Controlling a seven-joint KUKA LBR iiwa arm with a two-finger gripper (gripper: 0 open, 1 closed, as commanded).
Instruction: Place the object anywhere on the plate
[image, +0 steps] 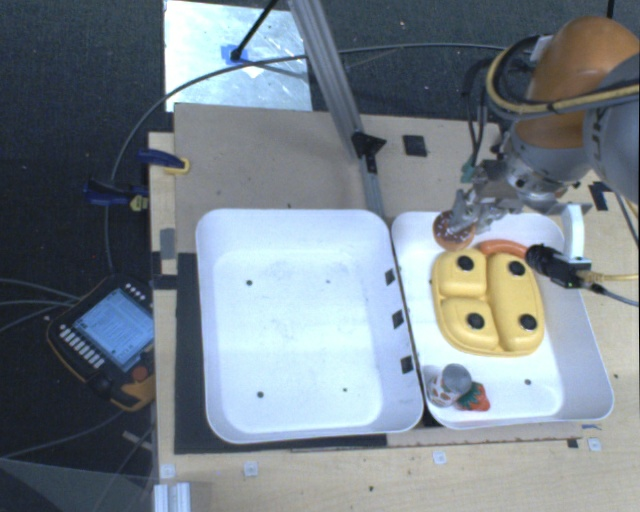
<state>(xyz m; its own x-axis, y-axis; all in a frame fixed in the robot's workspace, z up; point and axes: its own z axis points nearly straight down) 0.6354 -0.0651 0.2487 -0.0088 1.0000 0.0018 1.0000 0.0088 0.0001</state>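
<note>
A yellow plate (488, 302) with several compartments lies in the right bin (575, 385). My gripper (463, 216) hangs over that bin's far left corner, just beyond the plate's far edge. A small round brown object (451, 234) sits right at the gripper's tip, partly covered by it; whether it is held or resting on the bin floor cannot be told. A curved orange-red piece (500, 247) lies along the plate's far rim.
The left bin (295, 320) stands beside the right one. In the right bin's near left corner sit a grey round object (456, 378) and a small orange and green item (476, 399). A metal pole (335, 85) slants up behind the bins.
</note>
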